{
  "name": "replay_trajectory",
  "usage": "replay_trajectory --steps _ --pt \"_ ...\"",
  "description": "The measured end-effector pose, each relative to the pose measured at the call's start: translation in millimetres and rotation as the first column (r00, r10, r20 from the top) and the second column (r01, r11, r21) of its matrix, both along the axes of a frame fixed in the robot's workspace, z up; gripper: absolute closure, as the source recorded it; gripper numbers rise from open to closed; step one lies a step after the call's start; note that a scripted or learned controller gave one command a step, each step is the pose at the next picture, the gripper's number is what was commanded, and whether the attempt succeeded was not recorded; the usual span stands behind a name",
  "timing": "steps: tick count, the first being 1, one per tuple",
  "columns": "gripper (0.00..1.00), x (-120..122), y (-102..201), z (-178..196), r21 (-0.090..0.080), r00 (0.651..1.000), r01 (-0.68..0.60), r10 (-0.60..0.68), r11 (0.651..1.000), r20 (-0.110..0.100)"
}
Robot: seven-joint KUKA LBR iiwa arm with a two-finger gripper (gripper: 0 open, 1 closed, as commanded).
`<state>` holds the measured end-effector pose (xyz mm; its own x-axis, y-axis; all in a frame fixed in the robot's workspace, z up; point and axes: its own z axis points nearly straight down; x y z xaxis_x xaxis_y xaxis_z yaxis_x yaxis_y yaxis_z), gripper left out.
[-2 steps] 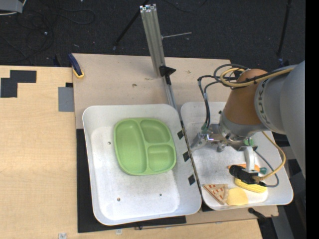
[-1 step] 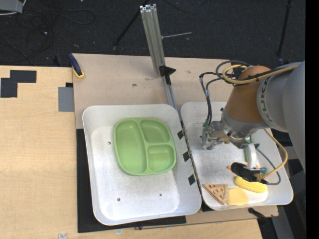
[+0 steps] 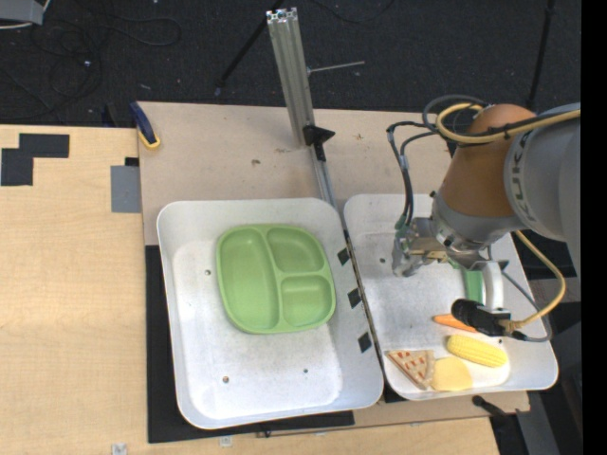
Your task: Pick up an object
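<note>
The gripper (image 3: pixel 410 257), whose state cannot be told, is poised over bare floor of the right bin (image 3: pixel 398 320), so a miss is risked, the toy food (image 3: pixel 474 349) being crowded into the near right corner.

Even, fairly bright overhead light, soft short shadows beside the green divided plastic tray (image 3: pixel 276 278), mild glare bleaching the two shallow white bins (image 3: pixel 190 349), dark floor beyond nearly black, slightly soft grainy focus throughout
</note>
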<state>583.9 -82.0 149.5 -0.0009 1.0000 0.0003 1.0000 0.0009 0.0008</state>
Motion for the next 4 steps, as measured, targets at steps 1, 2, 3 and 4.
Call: replay_trajectory --steps 1,2,3,4 --pt "1.00 -2 -8 45 -0.001 1.000 0.005 -0.005 1.000 0.002" --pt "1.00 -1 -9 98 -0.001 1.000 0.000 0.000 1.000 0.003" --pt "1.00 8 45 84 0.002 1.000 -0.004 0.004 1.000 -0.006" --pt "1.00 15 87 81 0.001 1.000 -0.004 0.004 1.000 -0.003"
